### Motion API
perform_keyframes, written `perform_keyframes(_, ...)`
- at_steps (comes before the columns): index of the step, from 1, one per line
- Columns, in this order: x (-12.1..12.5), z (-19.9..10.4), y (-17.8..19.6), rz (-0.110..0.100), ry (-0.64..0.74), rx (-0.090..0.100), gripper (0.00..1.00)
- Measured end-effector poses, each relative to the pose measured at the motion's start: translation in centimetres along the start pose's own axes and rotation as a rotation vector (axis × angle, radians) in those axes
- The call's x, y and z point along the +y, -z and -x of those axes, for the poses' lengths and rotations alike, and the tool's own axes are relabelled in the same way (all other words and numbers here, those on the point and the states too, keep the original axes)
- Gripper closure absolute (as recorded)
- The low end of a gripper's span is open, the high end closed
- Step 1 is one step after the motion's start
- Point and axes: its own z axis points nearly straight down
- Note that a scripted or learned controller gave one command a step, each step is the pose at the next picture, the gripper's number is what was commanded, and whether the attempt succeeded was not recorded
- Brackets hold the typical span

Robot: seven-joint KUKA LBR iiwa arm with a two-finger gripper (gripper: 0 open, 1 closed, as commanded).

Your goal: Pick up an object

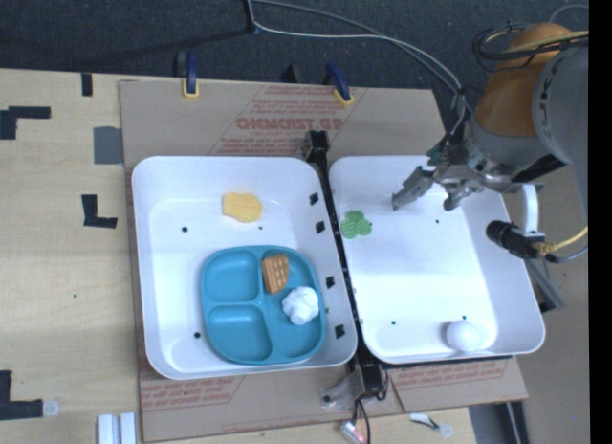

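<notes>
My gripper (423, 195) hangs over the upper part of the right bin (497, 270), its two fingers spread apart with nothing between them. A small green object (356, 225) lies on the bin floor to the left of and slightly below the fingertips. A white ball (465, 335) rests near the bin's front edge. In the left bin (153, 241) a yellow piece (242, 207) lies above a blue divided plate (239, 322) that carries a tan waffle-like piece (275, 272) and a white lump (300, 305).
A black divider clip (316, 145) sits where the bins meet at the back. Blue and yellow clamps (337, 84) hold the cardboard sheet at its far edge. A cable (363, 35) runs across the dark background to the arm.
</notes>
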Motion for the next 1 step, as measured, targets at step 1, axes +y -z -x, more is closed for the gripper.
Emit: perform_keyframes(1, -1.95, -3.07, 6.83, 0.005, 0.003, 0.001, 0.0)
